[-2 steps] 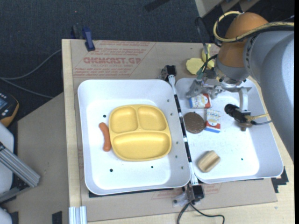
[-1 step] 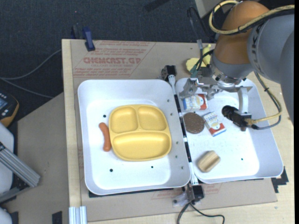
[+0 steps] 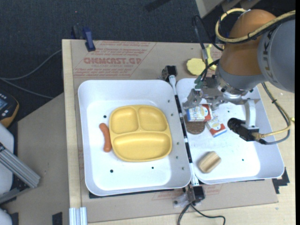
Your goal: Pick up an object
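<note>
Bread roll (image 3: 209,161) foremost, end effector (image 3: 199,108) over carton (image 3: 198,112), grip unclear

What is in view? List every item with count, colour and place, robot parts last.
Bins: two, white, side by side on the bench.
Divided plate: one, yellow, left bin centre.
Sausage: one, orange-red, left bin, left of the plate.
Bread roll: one, tan, right bin, near edge.
Small carton: one, red and white, right bin centre.
Yellow piece: one, on the bench beyond the right bin.
Blue clip: one, bench's far left edge.
Arm: one, grey and orange, over the right bin.
End effector: one, low over the right bin's left side.
</note>
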Motion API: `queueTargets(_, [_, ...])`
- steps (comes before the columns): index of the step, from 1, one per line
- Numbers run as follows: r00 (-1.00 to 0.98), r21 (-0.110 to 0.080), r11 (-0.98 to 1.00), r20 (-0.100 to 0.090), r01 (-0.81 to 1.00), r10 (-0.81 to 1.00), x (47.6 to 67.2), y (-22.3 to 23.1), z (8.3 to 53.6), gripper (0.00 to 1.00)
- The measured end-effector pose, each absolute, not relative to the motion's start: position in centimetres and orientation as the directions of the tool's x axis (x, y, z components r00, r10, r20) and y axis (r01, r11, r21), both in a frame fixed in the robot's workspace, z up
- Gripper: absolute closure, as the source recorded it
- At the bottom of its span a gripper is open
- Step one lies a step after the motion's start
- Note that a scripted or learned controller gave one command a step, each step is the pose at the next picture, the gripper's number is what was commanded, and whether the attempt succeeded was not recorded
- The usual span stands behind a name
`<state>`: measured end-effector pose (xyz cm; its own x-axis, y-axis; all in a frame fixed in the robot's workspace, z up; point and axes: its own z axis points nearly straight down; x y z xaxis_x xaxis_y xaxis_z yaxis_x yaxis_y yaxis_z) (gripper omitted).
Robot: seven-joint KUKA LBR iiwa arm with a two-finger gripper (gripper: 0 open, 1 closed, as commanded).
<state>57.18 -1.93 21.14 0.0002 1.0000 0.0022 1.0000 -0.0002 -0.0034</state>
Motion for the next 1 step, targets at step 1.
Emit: queueTargets(1, [-0.003,0.004,0.003,0.001,1.000,1.000,55.46,-0.35,25.50,1.00])
